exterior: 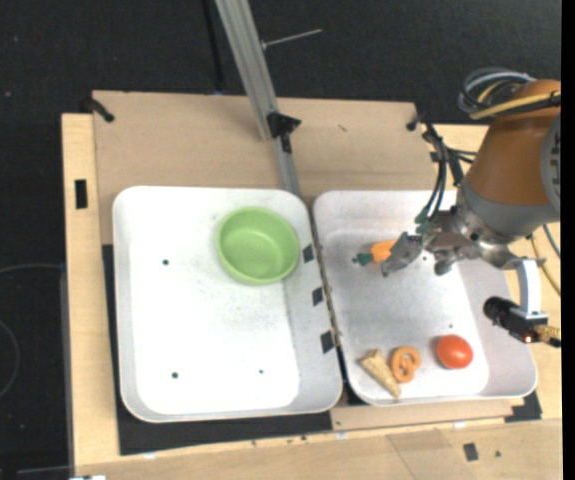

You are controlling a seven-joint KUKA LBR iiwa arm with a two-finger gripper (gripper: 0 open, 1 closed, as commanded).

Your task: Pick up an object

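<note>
My gripper (403, 254) hangs low over the upper middle of the right bin (367, 213), below the grey arm with its orange band. A small orange piece with a green tip (375, 255), like a toy carrot, shows right at the gripper's left end, touching or nearly touching it. Whether it rests on the bin floor or is lifted I cannot tell. Along the bin's front edge sit a red tomato-like ball (454, 352), an orange ring-shaped piece (404, 363) and a tan wedge (377, 370).
The left bin (167, 308) holds a green bowl (258, 246) near its back right corner. A slanted metal post (252, 58) rises behind the gap between the bins. Cables and a black fitting (507, 315) hang off the arm at right.
</note>
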